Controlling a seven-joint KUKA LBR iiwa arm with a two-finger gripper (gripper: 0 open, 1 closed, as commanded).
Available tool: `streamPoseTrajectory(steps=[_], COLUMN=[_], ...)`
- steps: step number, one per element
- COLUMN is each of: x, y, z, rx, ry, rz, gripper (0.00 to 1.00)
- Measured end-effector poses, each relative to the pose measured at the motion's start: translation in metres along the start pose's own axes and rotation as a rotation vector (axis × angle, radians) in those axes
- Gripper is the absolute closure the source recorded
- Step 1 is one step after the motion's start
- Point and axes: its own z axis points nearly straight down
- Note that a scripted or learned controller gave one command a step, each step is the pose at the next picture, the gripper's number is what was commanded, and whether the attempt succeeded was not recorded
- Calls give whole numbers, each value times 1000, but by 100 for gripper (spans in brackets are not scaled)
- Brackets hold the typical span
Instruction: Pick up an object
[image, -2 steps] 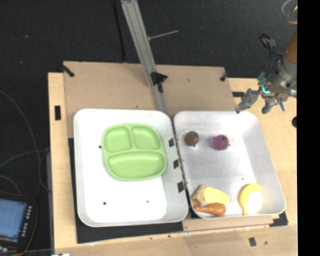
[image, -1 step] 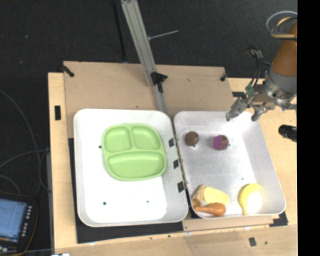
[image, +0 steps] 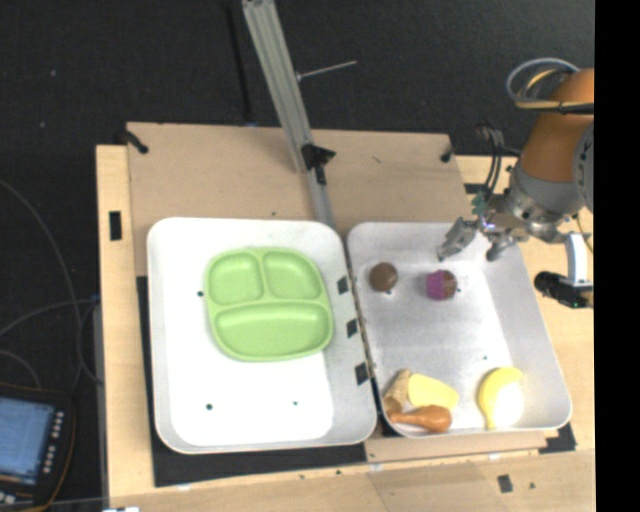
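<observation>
From the camera view we see the gripper (image: 474, 243) at two o'clock over the right bin (image: 520, 330), fingers spread wide, nothing between them. Just below it lies a purple object (image: 441, 285); a brown ball (image: 383, 277) sits at its nine o'clock. The left bin (image: 175, 400) holds a green tray (image: 268, 304).

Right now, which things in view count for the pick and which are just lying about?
For the job:
gripper, above the right bin's far edge
purple object, nearest it
brown ball
yellow piece
yellow and orange pieces in the near corner
right bin

Lying about:
green divided tray in the left bin
screen at lower left
</observation>
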Motion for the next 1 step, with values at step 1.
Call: streamPoseTrajectory(steps=[1], x=[-10], y=[-3], z=[59], rx=[-1], ry=[-1], rz=[1], gripper=[0])
